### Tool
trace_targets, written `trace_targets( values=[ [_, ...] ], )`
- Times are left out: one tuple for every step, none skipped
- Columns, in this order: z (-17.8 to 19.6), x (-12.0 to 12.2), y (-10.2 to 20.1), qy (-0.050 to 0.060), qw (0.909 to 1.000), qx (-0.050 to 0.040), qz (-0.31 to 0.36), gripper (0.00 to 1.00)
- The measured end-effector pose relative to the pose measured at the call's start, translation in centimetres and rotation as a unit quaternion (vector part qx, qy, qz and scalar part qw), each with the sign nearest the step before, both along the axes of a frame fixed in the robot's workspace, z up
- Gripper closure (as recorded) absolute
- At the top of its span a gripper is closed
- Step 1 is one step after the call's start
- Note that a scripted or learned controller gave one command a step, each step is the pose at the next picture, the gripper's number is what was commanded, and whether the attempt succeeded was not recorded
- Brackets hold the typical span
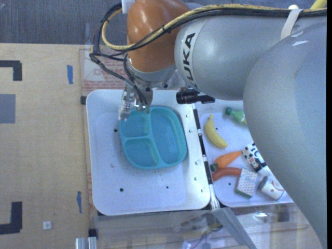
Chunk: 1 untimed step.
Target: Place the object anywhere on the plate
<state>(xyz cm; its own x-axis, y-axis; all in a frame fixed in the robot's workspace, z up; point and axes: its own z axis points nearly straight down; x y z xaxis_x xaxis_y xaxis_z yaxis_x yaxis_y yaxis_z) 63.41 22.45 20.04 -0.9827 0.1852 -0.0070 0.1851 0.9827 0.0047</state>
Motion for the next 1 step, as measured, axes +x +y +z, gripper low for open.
trace_targets(
  values=[
    [-1.38, 0.01, 0.02, 0.001, 1.0, -0.0006, -0.002, 1.0]
  ],
)
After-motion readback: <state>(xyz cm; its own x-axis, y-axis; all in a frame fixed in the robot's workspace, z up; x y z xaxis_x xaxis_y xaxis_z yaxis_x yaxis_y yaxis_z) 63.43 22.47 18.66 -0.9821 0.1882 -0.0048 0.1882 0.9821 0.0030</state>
